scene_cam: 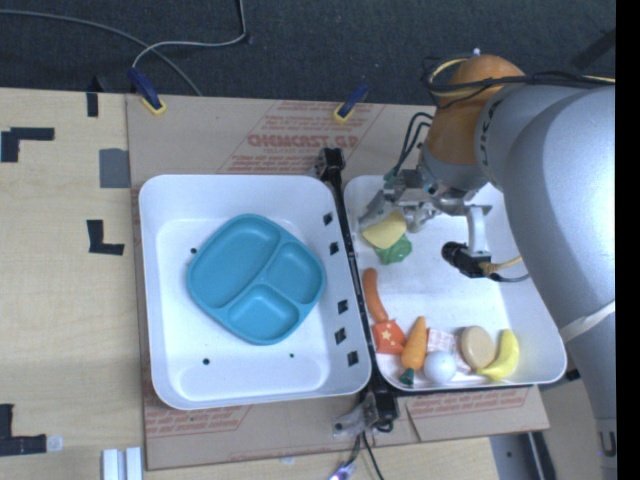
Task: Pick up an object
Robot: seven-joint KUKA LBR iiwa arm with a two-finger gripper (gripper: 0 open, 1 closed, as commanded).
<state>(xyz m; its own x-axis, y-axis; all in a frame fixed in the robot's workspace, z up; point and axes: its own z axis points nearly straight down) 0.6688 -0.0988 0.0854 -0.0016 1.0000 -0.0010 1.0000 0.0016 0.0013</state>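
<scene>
Overhead view of the bench. You see two white bins side by side on one cardboard sheet (250, 138), which is pinned at its far edge by two blue-and-yellow clamps (149, 92) (351, 107).

Left bin (150, 268): one blue divided plate (255, 278) with three compartments lies flat, near the middle.

Right bin (450, 298): you can count eight toy food pieces.
- One yellow-and-green toy food piece (385, 236) lies alone at the far left of this bin, close to the wall shared with the left bin.
- One orange sausage-shaped piece (373, 296) lies along that same wall, nearer the camera.
- One orange-red piece with a star (389, 338) touches the near end of the sausage shape.
- One carrot (416, 336) lies just beside the star piece, its green top toward the near rim.
- One small red-and-white packet (441, 340) sits between the carrot and one tan disc (476, 346).
- One white ball (438, 368) rests at the near rim, below the packet.
- One banana (506, 356) curves around the right of the disc.

The single gripper (403, 208) hangs over the far left corner of the right bin, directly above the yellow-and-green piece. You cannot tell from this angle whether the gripper is released, clenched or grasping that piece.
</scene>
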